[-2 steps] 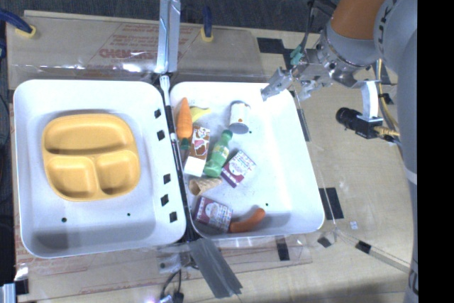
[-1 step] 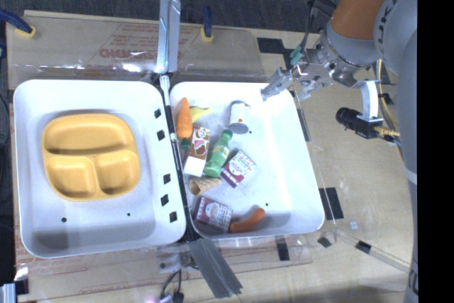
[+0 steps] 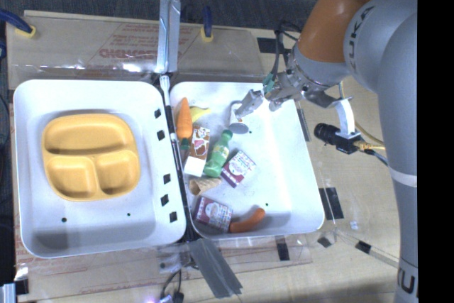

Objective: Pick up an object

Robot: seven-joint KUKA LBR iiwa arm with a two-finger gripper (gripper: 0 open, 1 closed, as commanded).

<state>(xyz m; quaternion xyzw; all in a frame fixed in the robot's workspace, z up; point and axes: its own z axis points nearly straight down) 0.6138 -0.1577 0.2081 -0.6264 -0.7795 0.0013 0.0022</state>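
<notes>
Nearest, sausage [image 3: 247, 220] and carton [image 3: 213, 212] in the right bin [image 3: 306, 174]. Mid-bin, green bottle [image 3: 217, 154]: likely light, stiff, slippery; best gripped across the body. Beyond, carrot [image 3: 184, 118]. Farthest, gripper [image 3: 243, 108] above the bin; jaws' spread impossible to tell.

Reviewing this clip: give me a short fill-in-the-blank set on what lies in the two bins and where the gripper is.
1. The yellow divided tray lies in the ____ bin.
2. The carrot lies at the right bin's ____ edge, next to the divider between the bins.
3. The bottle among the packets is coloured ____.
4. The gripper hangs over the ____ bin.

Missing words: left; left; green; right
</notes>
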